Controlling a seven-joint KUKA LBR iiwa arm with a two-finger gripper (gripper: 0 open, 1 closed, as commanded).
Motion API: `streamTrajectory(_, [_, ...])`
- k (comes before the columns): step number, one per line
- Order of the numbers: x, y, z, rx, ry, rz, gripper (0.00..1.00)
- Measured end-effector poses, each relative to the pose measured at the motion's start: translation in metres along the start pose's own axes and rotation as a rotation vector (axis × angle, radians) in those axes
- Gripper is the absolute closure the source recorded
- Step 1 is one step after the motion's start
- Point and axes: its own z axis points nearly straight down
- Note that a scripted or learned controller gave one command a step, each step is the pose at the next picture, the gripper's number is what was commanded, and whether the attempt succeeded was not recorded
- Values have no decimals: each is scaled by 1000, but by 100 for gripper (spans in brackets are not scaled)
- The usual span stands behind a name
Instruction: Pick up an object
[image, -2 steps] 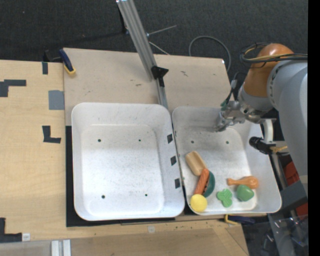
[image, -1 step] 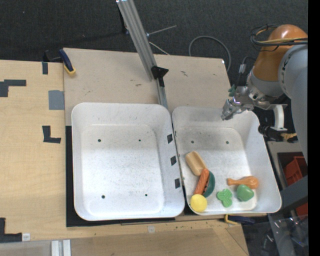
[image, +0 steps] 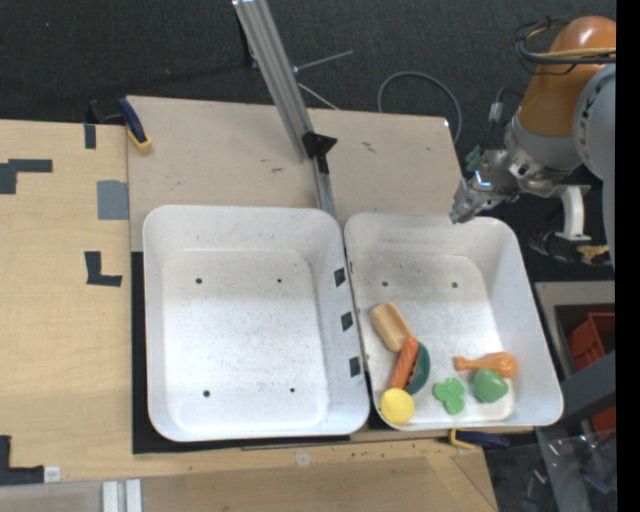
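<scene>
The right bin (image: 500, 255) holds several toy foods near its front. A tan bread roll (image: 391, 324) lies by the divider, with an orange carrot (image: 404, 363) on a dark green piece (image: 419, 370) below it. A yellow lemon (image: 397, 405) sits at the front left corner. To the right lie a small green piece (image: 450, 394), a green pepper (image: 489, 386) and an orange drumstick (image: 486, 364). My gripper (image: 467, 205) hangs above the bin's far right corner, well away from the foods, with nothing seen in it.
The left bin (image: 240, 320) stands beside the right one. A slanted metal rail (image: 285, 90) runs down to the bins' far junction. A yellow-blue clamp (image: 134, 124) sits at the board's far left corner. Cables (image: 420, 90) lie behind the bins.
</scene>
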Motion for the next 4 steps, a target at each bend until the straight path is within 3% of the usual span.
streamTrajectory(1, [2,2,-65,-2,-1,1,100])
streamTrajectory(4, [164,-54,-31,8,4,-4,100])
